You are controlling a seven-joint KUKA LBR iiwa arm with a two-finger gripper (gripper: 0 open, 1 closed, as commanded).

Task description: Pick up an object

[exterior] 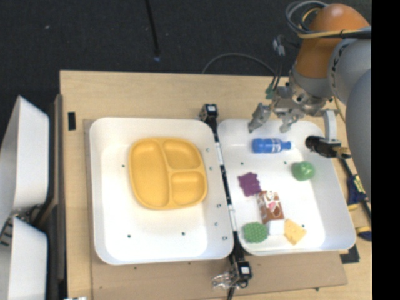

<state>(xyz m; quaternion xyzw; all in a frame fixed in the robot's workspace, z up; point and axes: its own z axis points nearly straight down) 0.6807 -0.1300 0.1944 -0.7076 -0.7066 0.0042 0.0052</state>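
Near the desk's front edge, the yellow wedge (294, 232) lies untouched. The jaws (274, 121) hang released above the blue bottle (270, 145), which might roll away.

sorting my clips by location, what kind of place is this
Probably a robotics lab bench: a grey and orange robot arm hangs over two shallow white bins on a wooden board, one holding a yellow divided plastic plate, the other small toys.

The gripper (273, 122) hangs with fingers spread over the right bin's (334, 230) far edge, just above a blue bottle (270, 145); the left bin (112, 230) holds a yellow divided plate (167, 172)
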